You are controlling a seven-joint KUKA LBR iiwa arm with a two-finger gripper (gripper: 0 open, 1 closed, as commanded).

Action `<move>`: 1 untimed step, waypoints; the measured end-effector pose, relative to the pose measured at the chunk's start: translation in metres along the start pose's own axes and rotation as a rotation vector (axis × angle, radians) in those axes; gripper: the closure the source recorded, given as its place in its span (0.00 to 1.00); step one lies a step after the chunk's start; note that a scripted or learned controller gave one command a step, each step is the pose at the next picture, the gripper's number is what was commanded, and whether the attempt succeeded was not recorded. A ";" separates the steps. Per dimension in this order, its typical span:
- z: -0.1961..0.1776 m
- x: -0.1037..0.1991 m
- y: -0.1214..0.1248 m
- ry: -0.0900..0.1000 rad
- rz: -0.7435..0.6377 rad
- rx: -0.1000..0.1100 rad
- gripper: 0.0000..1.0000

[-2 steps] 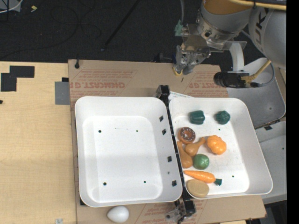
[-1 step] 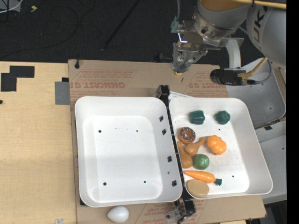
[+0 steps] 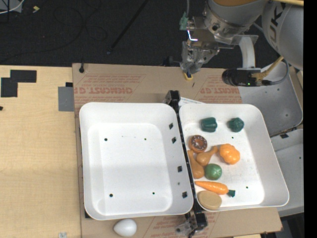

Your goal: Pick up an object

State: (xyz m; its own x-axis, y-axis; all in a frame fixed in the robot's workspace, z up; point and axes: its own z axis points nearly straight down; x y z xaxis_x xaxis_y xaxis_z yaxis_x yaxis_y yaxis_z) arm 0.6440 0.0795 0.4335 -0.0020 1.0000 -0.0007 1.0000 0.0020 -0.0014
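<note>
Grey metal, the gripper [image 3: 188, 73] hangs over the cardboard beyond the far edge of the bins; whether it is apart or together I cannot tell. Every candidate lies nearer than it in the right bin [image 3: 267, 148]: closest are a dark green pepper [image 3: 208, 124], then a doughnut [image 3: 198, 143] and an orange pepper [image 3: 229, 153]. A carrot [image 3: 212, 186] lies left-to-right by the near wall.

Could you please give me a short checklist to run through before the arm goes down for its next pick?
1. Gripper free of any object: ok, nothing seen between its fingers.
2. Gripper above a target: not ok, it hangs beyond the far rim of the right bin.
3. Finger opening: cannot tell.
4. Objects within the bin: ok, carrot and orange pepper lie inside.
5. White egg: not ok, outside the bins.
</note>
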 end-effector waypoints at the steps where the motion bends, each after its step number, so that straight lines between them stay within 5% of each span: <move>1: -0.017 0.015 0.000 0.000 0.000 0.000 1.00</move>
State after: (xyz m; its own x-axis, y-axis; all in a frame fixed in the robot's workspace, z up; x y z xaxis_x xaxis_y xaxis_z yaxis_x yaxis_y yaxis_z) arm 0.6440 0.0943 0.4508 -0.0022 1.0000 -0.0003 1.0000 0.0022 -0.0009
